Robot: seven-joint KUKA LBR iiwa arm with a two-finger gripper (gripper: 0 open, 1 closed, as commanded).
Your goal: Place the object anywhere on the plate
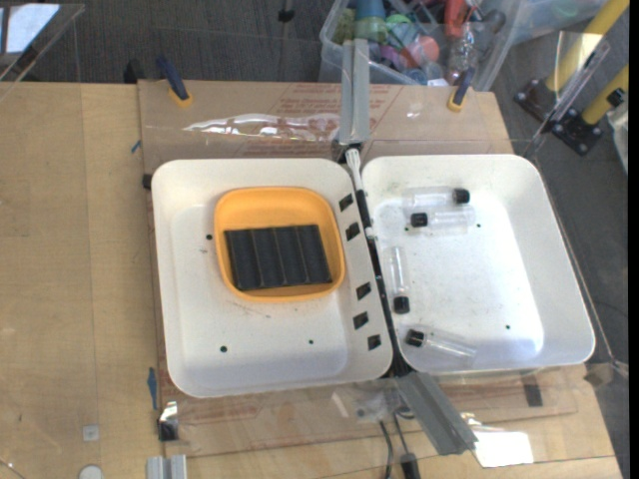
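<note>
A black ridged slab (278,257) lies flat on the orange plate (280,206), probably held in by its rim. Clear vials (439,218) lie at three o'clock. I cannot tell the gripper's state.

Toy tub (439,18) cropped at top.

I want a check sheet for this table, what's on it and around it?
Surface: wooden bench bearing two white bins, left bin and right bin.
Job's things: orange plate in the left bin, a black ridged block lying on it.
Clutter: four clear vials with black caps in the right bin.
Hand: nothing seen.
Cables: nothing seen.
Surroundings: clear tub of toys beyond the bench.
</note>
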